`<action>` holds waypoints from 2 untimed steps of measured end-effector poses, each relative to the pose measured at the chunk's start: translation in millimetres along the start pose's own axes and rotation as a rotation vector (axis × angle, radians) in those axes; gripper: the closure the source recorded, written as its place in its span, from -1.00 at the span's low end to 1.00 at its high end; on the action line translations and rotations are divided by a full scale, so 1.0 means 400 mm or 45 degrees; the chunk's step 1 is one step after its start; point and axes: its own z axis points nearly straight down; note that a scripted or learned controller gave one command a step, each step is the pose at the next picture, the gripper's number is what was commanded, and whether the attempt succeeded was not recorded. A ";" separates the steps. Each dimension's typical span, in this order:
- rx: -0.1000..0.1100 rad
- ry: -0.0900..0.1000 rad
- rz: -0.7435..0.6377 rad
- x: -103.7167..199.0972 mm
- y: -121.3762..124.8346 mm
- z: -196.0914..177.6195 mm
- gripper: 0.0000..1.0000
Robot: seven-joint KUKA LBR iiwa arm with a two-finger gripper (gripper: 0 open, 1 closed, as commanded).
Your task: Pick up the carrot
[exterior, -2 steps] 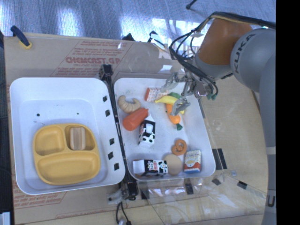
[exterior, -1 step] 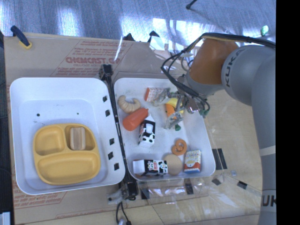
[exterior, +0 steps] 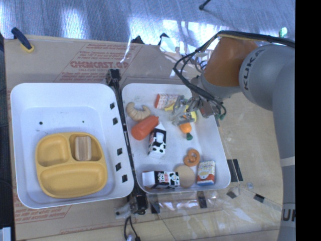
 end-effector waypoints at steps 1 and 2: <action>-0.006 0.009 -0.125 0.195 0.030 0.032 1.00; -0.001 0.000 -0.121 -0.017 -0.011 0.026 1.00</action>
